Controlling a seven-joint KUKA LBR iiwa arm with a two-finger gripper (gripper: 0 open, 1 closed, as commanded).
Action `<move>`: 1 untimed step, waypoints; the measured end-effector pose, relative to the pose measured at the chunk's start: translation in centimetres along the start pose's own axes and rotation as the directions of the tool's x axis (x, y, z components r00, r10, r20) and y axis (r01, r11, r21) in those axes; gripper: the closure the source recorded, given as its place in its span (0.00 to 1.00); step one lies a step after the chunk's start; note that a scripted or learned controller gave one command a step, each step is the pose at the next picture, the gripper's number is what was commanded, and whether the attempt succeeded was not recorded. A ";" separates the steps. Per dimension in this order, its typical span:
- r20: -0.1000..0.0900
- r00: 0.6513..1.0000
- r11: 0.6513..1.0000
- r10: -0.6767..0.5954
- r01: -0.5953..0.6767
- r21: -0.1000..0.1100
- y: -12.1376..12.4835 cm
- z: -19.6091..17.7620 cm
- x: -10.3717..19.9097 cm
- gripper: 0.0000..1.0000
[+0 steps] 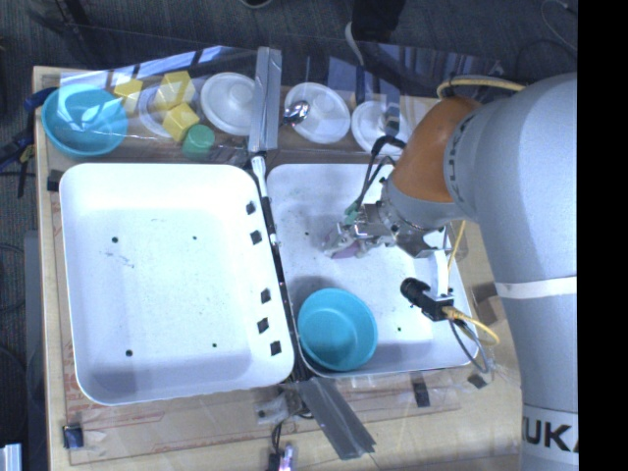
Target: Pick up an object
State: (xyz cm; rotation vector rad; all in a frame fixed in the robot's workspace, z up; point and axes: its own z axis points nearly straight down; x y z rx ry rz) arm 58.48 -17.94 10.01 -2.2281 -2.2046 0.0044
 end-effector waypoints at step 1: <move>0.003 0.999 0.999 -0.045 0.045 -0.005 2.3 -12.4 3.6 1.00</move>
